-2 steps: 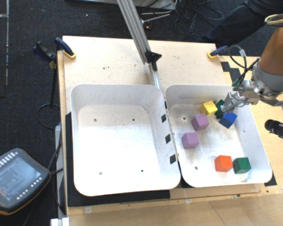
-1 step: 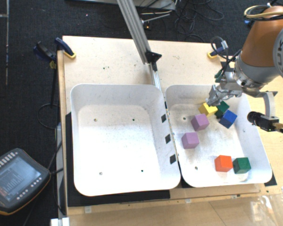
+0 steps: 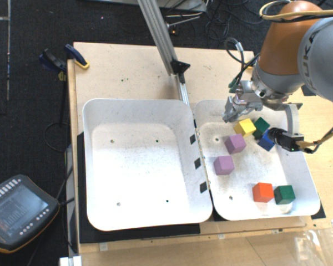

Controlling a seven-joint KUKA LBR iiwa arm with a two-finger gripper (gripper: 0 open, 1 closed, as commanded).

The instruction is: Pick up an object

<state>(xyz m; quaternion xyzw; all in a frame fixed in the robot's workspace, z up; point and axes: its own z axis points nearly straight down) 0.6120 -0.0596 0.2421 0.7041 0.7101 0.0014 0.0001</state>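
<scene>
The right bin (image 3: 299, 187) holds several small blocks. A yellow block (image 3: 246, 127) lies at its far side, with a dark green block (image 3: 261, 126) and a blue block (image 3: 266, 142) beside it. Two purple blocks (image 3: 235, 143) (image 3: 223, 164) lie near the bin's middle. An orange block (image 3: 262, 192) and a green block (image 3: 284, 194) rest by the near edge. My gripper (image 3: 232, 115) hangs over the far left part of this bin, just left of the yellow block, and I see nothing held in it.
The left bin (image 3: 94, 148) stands beside the right one. A slanted metal bar (image 3: 158, 29) reaches down to the bins' shared far edge. A teach pendant (image 3: 16, 212) lies at the lower left, and a blue and yellow clamp (image 3: 64, 60) at the bench's far left corner.
</scene>
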